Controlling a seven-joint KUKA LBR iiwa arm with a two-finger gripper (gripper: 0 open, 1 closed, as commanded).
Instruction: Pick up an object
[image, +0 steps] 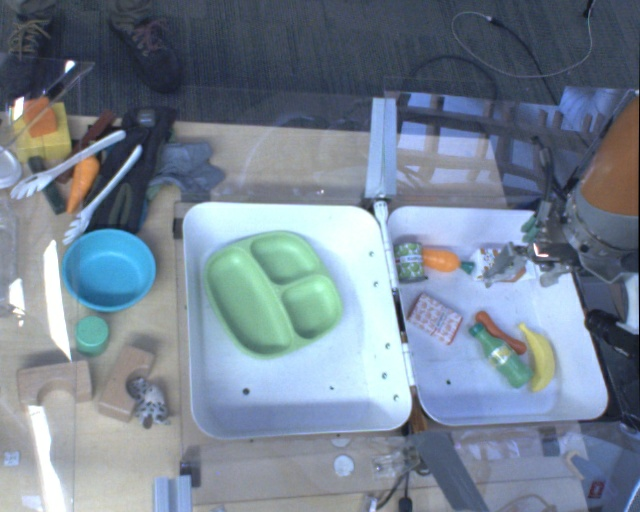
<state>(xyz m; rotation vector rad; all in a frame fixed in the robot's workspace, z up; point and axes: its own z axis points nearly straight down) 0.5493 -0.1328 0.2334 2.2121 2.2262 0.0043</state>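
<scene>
Green divided plate (274, 292), white bins (300, 410), yellow banana (540, 355), green bottle (503, 361), blue bowl (109, 269), orange carrot (441, 261)

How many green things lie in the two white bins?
3: a green divided plate in the left bin; a small green can at the right bin's left wall; a green bottle beside the banana.

No writing can be made out — the green-labelled can (408, 261) and the red patterned box (436, 319), both left of the pincer (527, 262), carry printing too small and blurred to read.
</scene>
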